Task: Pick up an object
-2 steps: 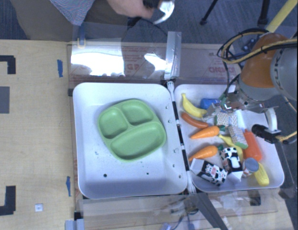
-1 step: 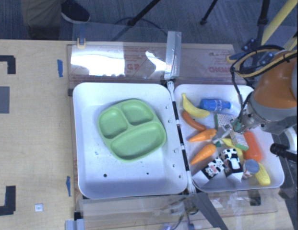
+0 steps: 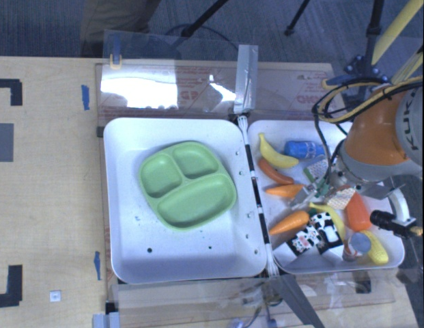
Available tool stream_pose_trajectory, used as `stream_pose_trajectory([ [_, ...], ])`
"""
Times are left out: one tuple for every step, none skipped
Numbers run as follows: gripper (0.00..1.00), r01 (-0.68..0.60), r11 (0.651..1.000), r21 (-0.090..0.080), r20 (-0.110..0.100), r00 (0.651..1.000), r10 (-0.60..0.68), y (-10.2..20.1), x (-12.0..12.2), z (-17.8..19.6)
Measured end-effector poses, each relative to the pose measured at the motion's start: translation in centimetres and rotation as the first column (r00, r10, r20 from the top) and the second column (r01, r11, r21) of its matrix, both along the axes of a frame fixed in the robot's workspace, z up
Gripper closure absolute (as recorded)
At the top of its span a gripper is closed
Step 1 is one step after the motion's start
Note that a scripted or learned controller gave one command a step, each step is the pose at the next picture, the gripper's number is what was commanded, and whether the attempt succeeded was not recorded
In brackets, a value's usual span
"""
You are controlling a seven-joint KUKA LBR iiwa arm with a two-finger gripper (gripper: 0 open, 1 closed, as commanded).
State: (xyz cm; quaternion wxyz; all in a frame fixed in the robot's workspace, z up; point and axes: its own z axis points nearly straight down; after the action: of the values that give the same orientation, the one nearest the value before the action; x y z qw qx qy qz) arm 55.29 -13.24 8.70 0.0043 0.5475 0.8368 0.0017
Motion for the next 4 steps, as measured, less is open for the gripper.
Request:
stream_pose_trajectory([
  [0.0,-0.141,0.99,0.002,-0.009,0.99,0.141,4.7,0.0,9.6],
  [0.0,-0.4,0.917,0.004,-0.012,0.917,0.4,2.7,-1.4,15.9],
  [0.0,-0.544,0.839,0.007,0.007,0.839,0.544,4.7,-4.6,6.7],
  [0.0,-0.539,0.842,0.003,-0.007,0.842,0.539,3.7,-3.9,6.5],
])
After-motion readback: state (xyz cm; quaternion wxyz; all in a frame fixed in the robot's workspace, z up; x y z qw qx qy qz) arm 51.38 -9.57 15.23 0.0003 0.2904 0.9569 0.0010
